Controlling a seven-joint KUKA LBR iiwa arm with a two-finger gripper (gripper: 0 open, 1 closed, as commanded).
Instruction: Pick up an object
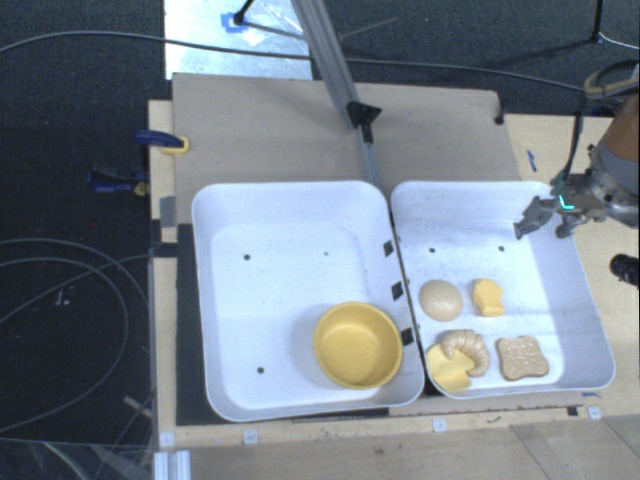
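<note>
My gripper [547,223] hovers over the right bin's [470,208] far right side, open, with nothing between its fingers. Toward that bin's near end lie a round beige bun [440,300], a small yellow piece [488,297], a croissant [467,349], a yellow wedge [448,371] and a slice of toast [522,357]. All of them sit well below and left of the gripper in the view. A yellow bowl [358,344] stands in the left bin [260,228] at its near right corner.
A slanted metal pole [330,48] crosses the bench from the top and ends at the ridge between the two bins. Clamps [160,143] grip the bench's left edge. Cables lie on the dark floor at left.
</note>
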